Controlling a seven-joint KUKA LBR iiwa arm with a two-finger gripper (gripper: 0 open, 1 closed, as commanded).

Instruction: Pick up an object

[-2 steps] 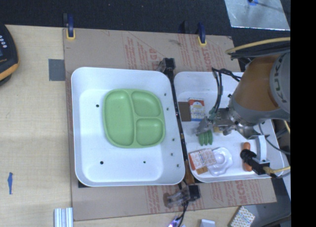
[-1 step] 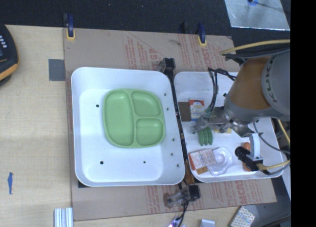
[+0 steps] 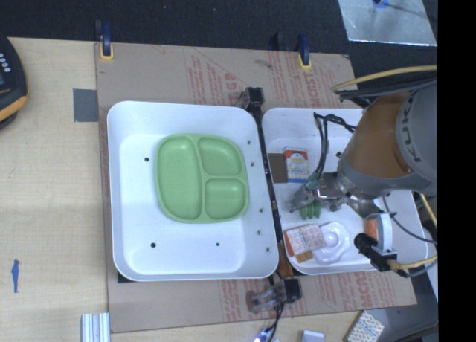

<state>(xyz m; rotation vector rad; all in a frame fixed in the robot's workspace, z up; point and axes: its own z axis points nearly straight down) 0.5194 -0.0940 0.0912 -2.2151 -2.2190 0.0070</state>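
the gripper [image 3: 311,201] is low in the right bin [image 3: 277,121], by a green item [image 3: 311,211]; i cannot tell its state. a small box [image 3: 296,163] lies just beyond, a clear pack [image 3: 318,241] nearer. reach step: next it must close and lift

Landmark: left bin [image 3: 119,184]. Divided plate [image 3: 201,178] lies inside it, near centre. Right bin [image 3: 277,121] sits just beside it on the right, rims touching. In that one: small carton [image 3: 296,163] toward the back near the left bin, packet [image 3: 303,240] in front of it, gripper [image 3: 311,198] between them. Possibly a clear blister pack [image 3: 333,242] right of packet.
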